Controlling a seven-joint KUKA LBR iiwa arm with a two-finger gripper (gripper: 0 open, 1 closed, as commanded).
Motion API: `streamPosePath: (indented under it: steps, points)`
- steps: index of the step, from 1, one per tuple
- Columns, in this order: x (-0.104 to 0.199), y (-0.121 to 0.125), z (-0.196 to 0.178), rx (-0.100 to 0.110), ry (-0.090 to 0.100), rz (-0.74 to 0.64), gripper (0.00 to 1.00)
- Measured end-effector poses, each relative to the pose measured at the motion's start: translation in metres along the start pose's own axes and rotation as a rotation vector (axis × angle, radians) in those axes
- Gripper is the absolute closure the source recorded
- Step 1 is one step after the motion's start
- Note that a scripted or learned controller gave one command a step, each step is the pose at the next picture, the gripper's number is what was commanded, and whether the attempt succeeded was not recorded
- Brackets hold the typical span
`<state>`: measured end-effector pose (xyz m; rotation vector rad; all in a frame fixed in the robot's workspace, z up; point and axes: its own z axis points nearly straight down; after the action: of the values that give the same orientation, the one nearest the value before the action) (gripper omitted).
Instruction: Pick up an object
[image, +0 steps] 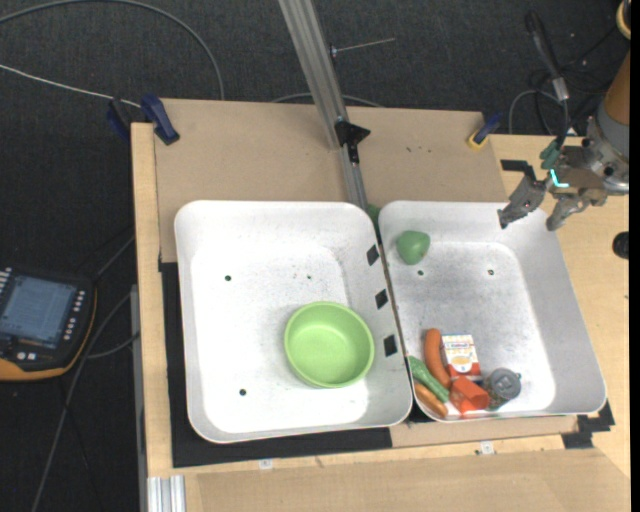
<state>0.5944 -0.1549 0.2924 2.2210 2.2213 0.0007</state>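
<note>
My gripper (537, 212) hangs open above the far right rim of the right bin (520, 290), its two dark fingers spread with nothing between them. In that bin a small green object (412, 245) lies near the far left corner. A cluster sits at the near edge: an orange carrot-like piece (434, 354), a small white and orange box (459, 352), a red item (468, 394) and a grey round part (502, 383). In the left bin (250, 270) a green bowl (328, 344) rests toward the near right.
A slanted metal pole (322, 80) runs from the top centre down to the gap between the bins. Blue clamps (160, 118) hold the brown board's far corners. A handheld pendant (38, 320) lies on the floor at the left.
</note>
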Motion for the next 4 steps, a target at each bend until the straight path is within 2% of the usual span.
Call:
streamPosePath:
  steps: [1,2,3,4]
  points:
    - [0.000,0.000,0.000,0.000,0.000,0.000,0.00]
    - [-0.001,-0.003,0.062,0.004,0.001,0.000,0.00]
    - [-0.003,0.006,0.117,0.004,0.001,0.000,0.00]
    - [-0.001,-0.002,0.177,0.005,0.001,0.000,0.00]
